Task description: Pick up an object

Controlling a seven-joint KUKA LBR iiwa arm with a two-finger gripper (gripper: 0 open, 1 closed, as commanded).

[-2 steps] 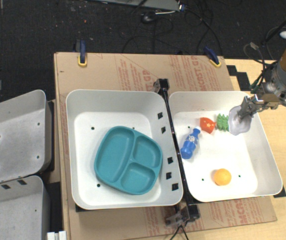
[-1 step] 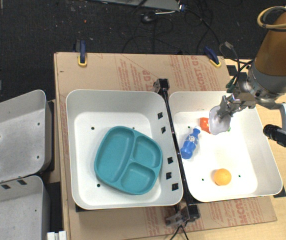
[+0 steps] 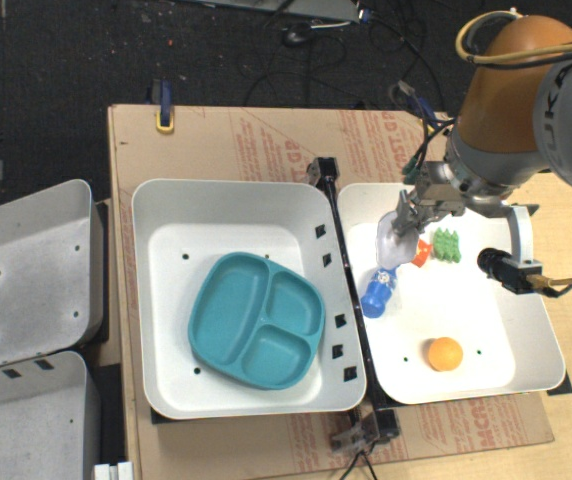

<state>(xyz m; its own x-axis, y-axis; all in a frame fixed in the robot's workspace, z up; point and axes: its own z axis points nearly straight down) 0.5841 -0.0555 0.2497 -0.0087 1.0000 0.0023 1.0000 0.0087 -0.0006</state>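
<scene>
My gripper point(image 3: 409, 224) hangs over the left part of the right bin point(image 3: 526, 368), reaching down from the grey arm with its orange band. Right under it lies a clear plastic bottle point(image 3: 390, 250) with a blue cap end point(image 3: 377, 295), slanting toward the bin's left wall. The gripper sits at the bottle's upper, clear end and looks to be touching it. A small orange piece point(image 3: 422, 254) and a green ridged toy point(image 3: 449, 245) lie just to the right of the gripper. Nearer the bin's front rests an orange ball point(image 3: 445, 353).
The left bin point(image 3: 166, 218) holds a teal divided plate point(image 3: 256, 320). A black divider with clips point(image 3: 341, 268) runs between the bins. A black fitting with a cable point(image 3: 506, 268) hangs off the arm over the right bin. White lids point(image 3: 26, 268) lie at far left.
</scene>
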